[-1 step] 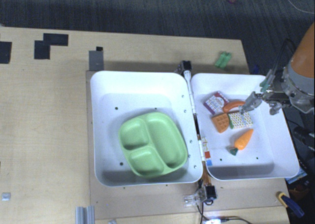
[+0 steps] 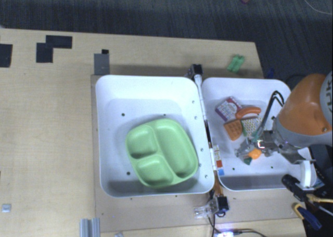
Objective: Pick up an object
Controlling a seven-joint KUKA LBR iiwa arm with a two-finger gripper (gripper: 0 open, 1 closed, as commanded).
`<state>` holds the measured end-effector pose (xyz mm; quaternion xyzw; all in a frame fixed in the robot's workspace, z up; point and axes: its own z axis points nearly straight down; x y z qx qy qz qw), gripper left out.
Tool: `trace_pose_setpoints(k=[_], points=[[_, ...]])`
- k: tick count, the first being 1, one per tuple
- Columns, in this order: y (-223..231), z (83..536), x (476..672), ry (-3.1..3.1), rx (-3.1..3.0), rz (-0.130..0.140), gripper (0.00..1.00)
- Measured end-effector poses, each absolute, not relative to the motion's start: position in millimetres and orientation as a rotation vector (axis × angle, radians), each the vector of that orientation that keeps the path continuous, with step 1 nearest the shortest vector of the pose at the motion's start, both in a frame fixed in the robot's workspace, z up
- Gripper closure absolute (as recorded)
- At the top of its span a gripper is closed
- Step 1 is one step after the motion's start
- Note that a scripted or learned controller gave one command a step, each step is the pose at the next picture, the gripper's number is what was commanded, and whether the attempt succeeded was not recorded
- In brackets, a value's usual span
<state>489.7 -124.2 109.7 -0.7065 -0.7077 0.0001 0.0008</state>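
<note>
Worktop [image 2: 47,126] first, pale wood, two white bins side by side. Left bin [image 2: 112,95] carries a green divided plate [image 2: 162,151], nothing more. Right bin [image 2: 218,92] is where the action is: the arm [image 2: 307,111] reaches in, gripper [image 2: 253,150] low over the bin floor (whether it's open or closed, I cannot tell). Looks like the descent onto a target, likely the small orange piece [image 2: 254,153] right beneath it. Beside it: waffle [image 2: 234,129], purple packet [image 2: 227,109], hot dog [image 2: 248,111]. Next it must close squarely, then lift. No readable writing anywhere.
</note>
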Motion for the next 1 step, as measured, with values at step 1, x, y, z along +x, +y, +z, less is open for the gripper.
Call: trace_pose_setpoints(k=[1], points=[[-123.8,121.2,492.3,-2.227,-2.222,-0.007,1.0]])
